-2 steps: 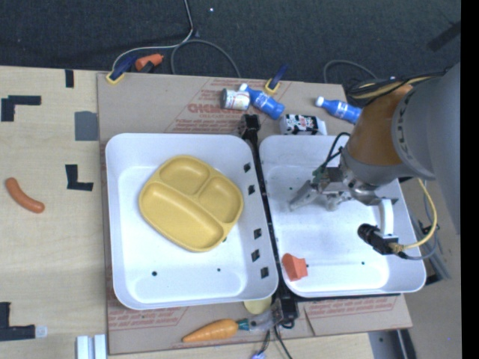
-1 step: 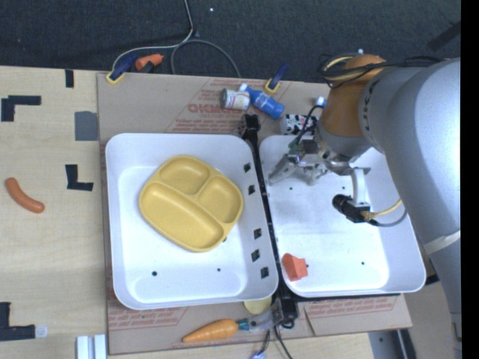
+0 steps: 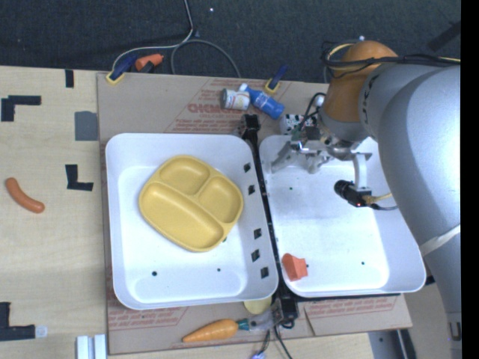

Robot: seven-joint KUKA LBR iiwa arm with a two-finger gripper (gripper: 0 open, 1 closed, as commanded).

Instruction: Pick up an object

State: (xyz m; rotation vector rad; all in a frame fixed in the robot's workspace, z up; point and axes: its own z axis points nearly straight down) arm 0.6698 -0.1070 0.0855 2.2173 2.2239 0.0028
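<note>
Currently my gripper sits low at the far left corner of the right bin, close to the divider it shares with the left bin. As far as this slanted view allows, my two fingers stand apart with nothing between them, so no object is held. The only loose item in the right bin is the orange block, which lies at the near left corner, close to the front wall and well apart from my gripper. I judge this block to be the practical target: it rests alone on bare white floor, so nothing crowds the approach from above. Its position beside two walls is the main constraint, since a finger on the wall side has little room. The block looks small, solid and angular, bright orange, with one edge raised, so it probably lies tilted, not flat. The yellow divided plate in the left bin is broad and shallow, a poor fit for a two-finger pinch. The toy carrot lies outside both bins on the bench edge.
</note>
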